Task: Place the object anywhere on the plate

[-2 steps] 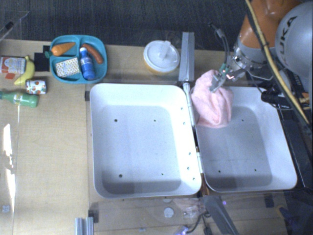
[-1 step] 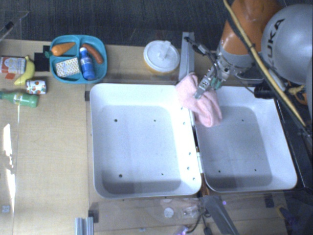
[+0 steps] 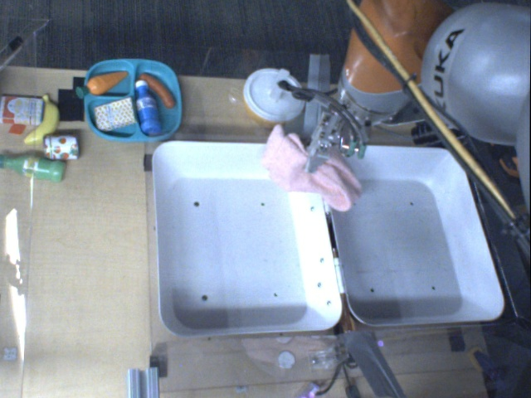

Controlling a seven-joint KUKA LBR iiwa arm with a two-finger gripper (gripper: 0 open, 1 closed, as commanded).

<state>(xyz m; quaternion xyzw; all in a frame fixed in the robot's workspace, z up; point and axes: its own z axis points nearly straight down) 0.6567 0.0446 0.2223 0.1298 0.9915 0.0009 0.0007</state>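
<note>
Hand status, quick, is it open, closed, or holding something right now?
Hand: closed on the pink cloth, which hangs from it above the seam between the two bins.

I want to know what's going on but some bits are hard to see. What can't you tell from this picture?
- Gripper: its tips sit against the pink cloth, so its grip is unclear.
- Plate: partly behind the cloth and gripper.
- Blue tray: its items are too small to name.
- Arm: cut off by the right edge.

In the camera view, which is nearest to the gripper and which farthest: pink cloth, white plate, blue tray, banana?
1. Pink cloth, right at the gripper, over the bins' shared edge.
2. White plate, up-left on the bench.
3. Blue tray, further left.
4. Banana, far left.
</note>
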